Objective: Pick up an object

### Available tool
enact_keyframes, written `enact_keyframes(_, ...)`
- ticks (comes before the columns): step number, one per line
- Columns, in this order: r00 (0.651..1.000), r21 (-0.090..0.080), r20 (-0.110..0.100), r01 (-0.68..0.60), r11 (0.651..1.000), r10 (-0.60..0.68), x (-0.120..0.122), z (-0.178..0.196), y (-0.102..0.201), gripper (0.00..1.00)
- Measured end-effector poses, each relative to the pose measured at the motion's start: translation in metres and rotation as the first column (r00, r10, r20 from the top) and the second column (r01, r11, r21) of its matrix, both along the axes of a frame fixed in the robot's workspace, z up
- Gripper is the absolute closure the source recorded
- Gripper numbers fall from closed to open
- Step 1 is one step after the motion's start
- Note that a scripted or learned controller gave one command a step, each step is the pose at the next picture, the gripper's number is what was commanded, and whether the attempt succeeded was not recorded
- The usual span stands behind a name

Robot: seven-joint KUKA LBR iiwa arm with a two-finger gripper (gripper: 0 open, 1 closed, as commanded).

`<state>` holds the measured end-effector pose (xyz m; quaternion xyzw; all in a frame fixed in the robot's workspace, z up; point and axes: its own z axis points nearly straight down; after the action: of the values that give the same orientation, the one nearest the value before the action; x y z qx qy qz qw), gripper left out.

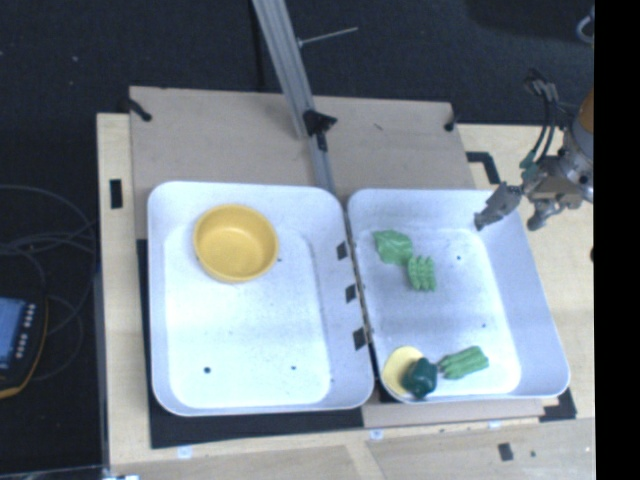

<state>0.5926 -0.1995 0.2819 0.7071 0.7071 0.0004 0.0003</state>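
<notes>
Where the bench [120,268] carries its two shallow white bins side by side, in the left bin [240,368] a single yellow bowl [236,242], upright, mouth up, toward the far left corner and well apart from everything else

In the right bin [500,308], several pieces: a green block [392,245] near the far left part, close to the divider; just beside it, toward the near right, a ribbed green piece [422,272], the two close together, whether touching or not too fine to tell; in the near left corner a small yellow cup [398,368] (tipped or lying against the bin wall, exact pose unclear) with a dark green rounded object [421,377] touching or overlapping its near right edge; immediately right of that, an elongated green ribbed object [463,362], lying flat and slanted, apparently touching the dark green one

All candidate things for picking thus in the bins, none lifted, none between the fingers

At the far right corner of the right bin, above its rim, the gripper [516,211], reaching in from the right on a grey wrist with cables looped above; tilted, fingers pointing down and leftward toward the bin; fingers spread moderately apart, one dark fingertip [492,213] over the bin's far right edge, the other nearer the wrist; nothing between them, well apart from the green pieces
</notes>
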Motion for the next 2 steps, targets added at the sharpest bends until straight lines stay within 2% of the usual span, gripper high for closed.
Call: enact_keyframes(2, 1.0, 0.0, -0.006, 0.001, 1.0, -0.001, -0.005, -0.125, 0.0, 0.0)
